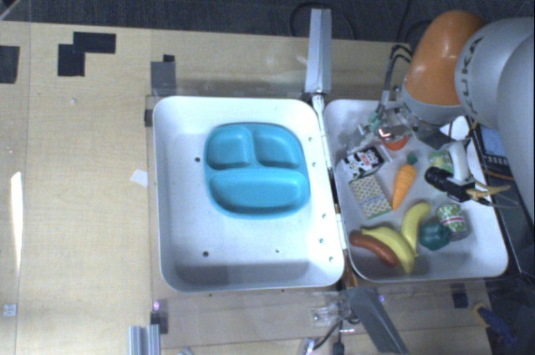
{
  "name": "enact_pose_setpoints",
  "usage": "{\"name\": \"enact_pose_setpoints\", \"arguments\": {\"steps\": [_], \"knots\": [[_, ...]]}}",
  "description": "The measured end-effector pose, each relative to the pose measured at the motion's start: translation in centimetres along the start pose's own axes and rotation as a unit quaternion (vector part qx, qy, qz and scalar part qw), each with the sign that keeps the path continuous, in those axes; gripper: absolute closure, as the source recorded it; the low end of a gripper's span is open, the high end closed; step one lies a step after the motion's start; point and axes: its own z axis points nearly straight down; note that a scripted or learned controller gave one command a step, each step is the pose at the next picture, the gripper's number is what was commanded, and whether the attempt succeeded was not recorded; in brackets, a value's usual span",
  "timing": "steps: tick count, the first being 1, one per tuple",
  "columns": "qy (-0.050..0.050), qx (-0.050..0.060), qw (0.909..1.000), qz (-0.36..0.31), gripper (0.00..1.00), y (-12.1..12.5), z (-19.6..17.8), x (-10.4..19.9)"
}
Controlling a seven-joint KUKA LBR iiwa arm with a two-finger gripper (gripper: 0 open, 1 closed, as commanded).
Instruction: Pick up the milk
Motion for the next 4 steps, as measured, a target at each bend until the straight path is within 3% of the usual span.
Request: {"name": "enact_pose_setpoints", "arguments": {"steps": [1,2,3,4], "knots": [[0.009,0.013,0.9998,-0.015,0.00,-3.6,1.7,-0.6],[0.009,0.011,0.9998,-0.015,1.00,-3.4,0.6,-0.6],[0.010,0.019,0.9963,0.083,1.00,-0.2,-8.0,9.5],[0.010,0.019,0.9963,0.083,0.00,-0.3,-7.9,9.5]]}}
